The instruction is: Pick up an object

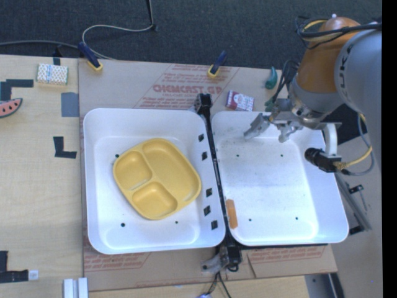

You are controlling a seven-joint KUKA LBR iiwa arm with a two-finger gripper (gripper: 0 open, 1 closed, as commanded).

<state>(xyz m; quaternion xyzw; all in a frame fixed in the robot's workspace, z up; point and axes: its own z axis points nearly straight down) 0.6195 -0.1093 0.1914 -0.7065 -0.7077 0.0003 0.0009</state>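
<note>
My claw (pixel 270 129) hangs wide open over the far end of the right bin (pixel 322 228), holding nothing.

Fingers (pixel 254 129) splayed apart, tips just above the white floor near the bin's back wall, w/ my grey arm & orange band (pixel 322 48) rising behind to the right. Nearest pickable obj: small orange piece (pixel 231 213), well apart from my claw, toward the bin's near-left corner, tight vs. the divider. Yellow divided tray (pixel 156 177) lies in the left bin (pixel 99 228), across the divider, left of & nearer the camera than my claw. Small red-white packet (pixel 239 100) sits on cardboard just outside the bin, beside my claw's left finger.
</note>
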